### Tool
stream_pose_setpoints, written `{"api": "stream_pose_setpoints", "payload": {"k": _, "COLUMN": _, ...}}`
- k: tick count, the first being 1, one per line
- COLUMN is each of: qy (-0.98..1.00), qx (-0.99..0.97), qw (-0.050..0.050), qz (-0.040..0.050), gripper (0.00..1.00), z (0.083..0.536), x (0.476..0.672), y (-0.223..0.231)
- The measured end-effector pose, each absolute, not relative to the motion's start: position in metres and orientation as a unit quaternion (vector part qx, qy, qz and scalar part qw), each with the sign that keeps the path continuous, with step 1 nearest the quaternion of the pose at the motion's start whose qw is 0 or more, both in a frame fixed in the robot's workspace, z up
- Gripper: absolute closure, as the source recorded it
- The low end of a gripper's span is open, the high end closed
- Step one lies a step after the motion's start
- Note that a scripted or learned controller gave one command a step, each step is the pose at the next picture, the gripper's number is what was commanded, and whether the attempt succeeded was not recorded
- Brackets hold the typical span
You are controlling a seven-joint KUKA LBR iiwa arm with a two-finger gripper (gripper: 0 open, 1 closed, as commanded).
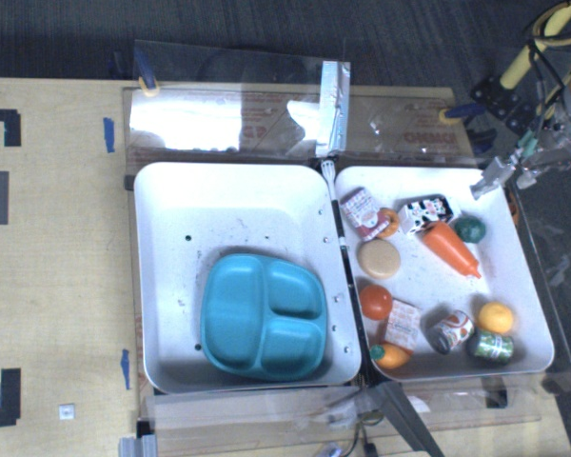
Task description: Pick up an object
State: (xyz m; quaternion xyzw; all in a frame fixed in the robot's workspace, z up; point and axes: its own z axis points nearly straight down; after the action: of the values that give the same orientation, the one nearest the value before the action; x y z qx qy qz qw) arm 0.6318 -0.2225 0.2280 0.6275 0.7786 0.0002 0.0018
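Labels on the small packets were too blurred to read. Right shallow white bin held an orange plastic carrot, round beige disc, red tomato, green tin and yellow fruit. Left white bin held a blue divided plastic tray. Jaws' state could not be told.

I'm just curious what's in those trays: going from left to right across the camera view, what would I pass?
Blue divided plate → red tomato → orange carrot → green can.
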Motion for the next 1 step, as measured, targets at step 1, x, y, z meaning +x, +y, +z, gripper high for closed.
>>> {"api": "stream_pose_setpoints", "payload": {"k": 1, "qy": 0.751, "qx": 0.66, "qw": 0.014, "qz": 0.0071, "gripper": 0.0, "z": 0.1407, "x": 0.6027, "y": -0.2213}}
